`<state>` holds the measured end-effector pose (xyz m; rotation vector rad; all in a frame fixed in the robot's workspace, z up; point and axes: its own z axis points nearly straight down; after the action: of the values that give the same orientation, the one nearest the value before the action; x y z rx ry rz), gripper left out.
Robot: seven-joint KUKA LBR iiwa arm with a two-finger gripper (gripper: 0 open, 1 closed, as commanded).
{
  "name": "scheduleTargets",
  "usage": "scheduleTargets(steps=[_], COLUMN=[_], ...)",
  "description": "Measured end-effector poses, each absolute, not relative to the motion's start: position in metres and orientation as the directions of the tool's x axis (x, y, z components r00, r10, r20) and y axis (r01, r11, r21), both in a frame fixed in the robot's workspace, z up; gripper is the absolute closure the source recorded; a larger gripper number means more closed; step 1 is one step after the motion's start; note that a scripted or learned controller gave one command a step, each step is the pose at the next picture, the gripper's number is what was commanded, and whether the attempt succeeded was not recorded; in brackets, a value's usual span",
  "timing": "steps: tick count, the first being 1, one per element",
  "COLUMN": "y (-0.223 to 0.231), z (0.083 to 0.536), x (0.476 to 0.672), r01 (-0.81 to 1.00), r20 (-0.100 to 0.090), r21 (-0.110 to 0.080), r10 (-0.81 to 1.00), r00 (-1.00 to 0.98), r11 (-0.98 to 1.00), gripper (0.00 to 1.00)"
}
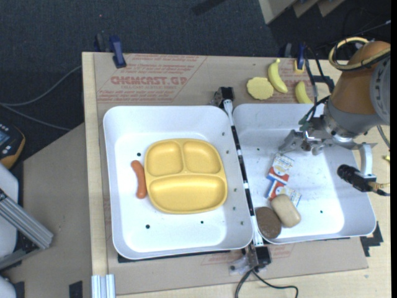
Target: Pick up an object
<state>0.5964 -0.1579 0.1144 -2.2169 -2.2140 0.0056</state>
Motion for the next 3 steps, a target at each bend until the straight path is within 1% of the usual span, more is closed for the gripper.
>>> scheduleTargets(steps=[1,2,3], y=[-0.211,-0.215,-0.217], z=[0.091,0.089,0.086], x=[0.669,0.667,0.65], r01=[1.0,1.0,1.0], r20=[0.003,0.018,0.009], r21=[0.001,-0.004,0.002], r10=[1.0,1.0,1.0], r00=[-0.001,-0.004,-0.005], r11=[0.001,0.005,0.005], gripper=[0.0,0.0,0.0])
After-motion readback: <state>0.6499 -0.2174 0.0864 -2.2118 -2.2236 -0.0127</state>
